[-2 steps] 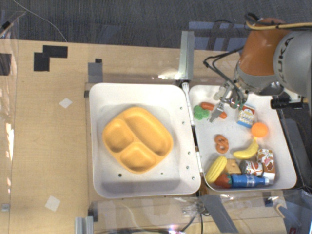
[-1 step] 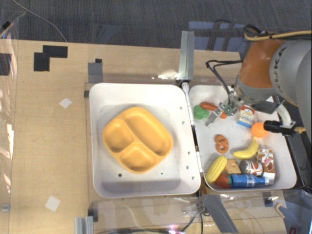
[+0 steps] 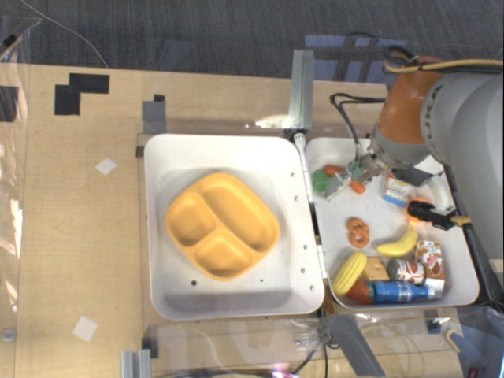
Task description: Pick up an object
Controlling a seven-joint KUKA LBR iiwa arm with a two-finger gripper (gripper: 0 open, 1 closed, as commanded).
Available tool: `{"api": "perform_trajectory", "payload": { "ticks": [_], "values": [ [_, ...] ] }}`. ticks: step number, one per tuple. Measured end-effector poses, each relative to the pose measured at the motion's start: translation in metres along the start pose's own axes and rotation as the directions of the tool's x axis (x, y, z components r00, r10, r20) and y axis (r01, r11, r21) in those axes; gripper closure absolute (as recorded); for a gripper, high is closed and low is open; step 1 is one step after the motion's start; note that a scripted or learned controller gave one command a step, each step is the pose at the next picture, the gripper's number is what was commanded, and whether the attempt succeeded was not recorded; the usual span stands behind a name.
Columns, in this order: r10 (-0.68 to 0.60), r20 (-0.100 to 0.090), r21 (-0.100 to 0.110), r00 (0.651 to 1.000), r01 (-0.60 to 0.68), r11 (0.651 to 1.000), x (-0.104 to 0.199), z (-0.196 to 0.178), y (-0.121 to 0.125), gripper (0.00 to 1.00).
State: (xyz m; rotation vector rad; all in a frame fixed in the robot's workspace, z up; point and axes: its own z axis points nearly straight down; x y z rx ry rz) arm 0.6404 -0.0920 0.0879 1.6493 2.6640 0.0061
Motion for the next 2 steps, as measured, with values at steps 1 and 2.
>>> {"api": "perform_trajectory", "payload": {
  "ticks": [1,2],
  "values": [
    [-0.009,0.007,-0.008,1.000,0.009,1.000,-0.001,-0.015,0.004,1.00],
    [0.363,-0.002,-0.002,0.932,-0.363,0.932,0.051,-0.101,0.061,1.00]
  ]
}}
